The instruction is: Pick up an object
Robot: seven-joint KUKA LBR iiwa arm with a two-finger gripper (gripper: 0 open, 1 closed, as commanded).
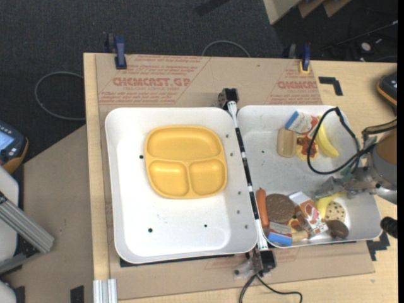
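Nearest, along the front rim of the right bin [252, 128], a heap of small toy foods is seen: a round brown burger patty [279, 207] with a matt surface, a slim orange carrot [262, 207] lying lengthwise against the bin's left wall, a pale speckled cookie [335, 211] and a dark brown lump [339, 230] at the near right corner, with a small printed packet [308, 218] among them. The gripper [341, 186] is seen at the right side of this bin, just above the heap, as a grey metal shape; whether it is released or clenched cannot be told, and nothing is seen between its parts. A thin black cable [325, 144] loops over the bin behind it. Farther back, a curved yellow banana [326, 141], a tan block [287, 144] and a small blue-and-white carton [297, 121] are grouped near the far wall. In the left bin [183, 226], smooth and white with rounded corners, a glossy yellow plastic plate [186, 160] with three compartments is laid toward the far side. Both bins are carried by a table [158, 81] covered in brown printed cardboard.
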